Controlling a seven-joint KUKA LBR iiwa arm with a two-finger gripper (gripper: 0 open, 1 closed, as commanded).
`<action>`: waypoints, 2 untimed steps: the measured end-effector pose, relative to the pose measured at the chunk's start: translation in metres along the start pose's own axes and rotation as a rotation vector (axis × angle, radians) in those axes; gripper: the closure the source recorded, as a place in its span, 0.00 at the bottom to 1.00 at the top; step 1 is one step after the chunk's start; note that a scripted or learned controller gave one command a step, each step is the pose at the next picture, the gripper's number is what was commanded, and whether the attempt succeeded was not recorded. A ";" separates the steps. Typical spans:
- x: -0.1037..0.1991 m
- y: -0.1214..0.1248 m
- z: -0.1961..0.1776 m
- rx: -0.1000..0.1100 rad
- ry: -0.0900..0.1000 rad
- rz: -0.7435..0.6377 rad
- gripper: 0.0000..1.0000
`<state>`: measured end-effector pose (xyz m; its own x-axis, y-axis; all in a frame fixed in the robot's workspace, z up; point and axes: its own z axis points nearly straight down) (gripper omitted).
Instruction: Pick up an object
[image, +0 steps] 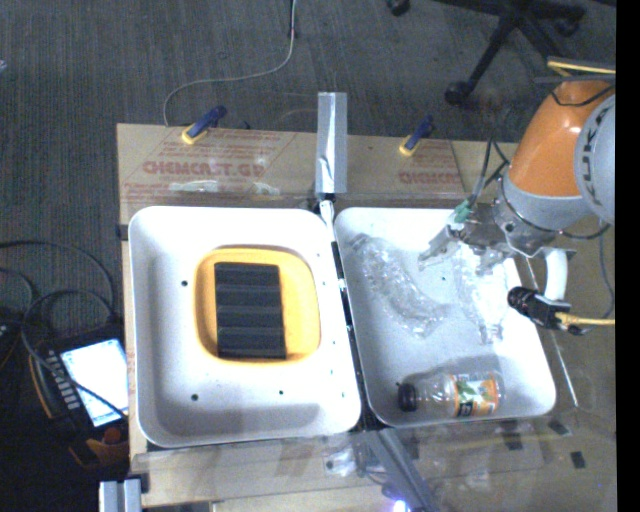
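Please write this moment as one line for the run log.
arm: over right bin | gripper: above clear plastic packaging, no grasp seen | bottle: lying at near wall | left bin: yellow-black sponge

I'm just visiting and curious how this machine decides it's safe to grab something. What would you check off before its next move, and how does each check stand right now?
1. Something to pick lies in the right bin: ok, a bottle lies on its side near the front edge, and crumpled clear plastic sits mid-bin.
2. Gripper is over the right bin: ok, near its back edge.
3. Gripper is above the bottle: not ok, the bottle lies well toward the front.
4. Anything held between the fingers: cannot tell.
5. The left bin offers a target too: ok, a yellow tray with a black insert.
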<state>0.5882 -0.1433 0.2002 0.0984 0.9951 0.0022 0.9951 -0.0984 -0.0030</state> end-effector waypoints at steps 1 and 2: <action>0.060 0.021 -0.067 -0.001 -0.004 0.249 0.00; 0.008 0.002 0.010 0.001 -0.005 0.286 0.00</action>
<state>0.5911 -0.1352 0.1901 0.3753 0.9269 -0.0038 0.9269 -0.3753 -0.0039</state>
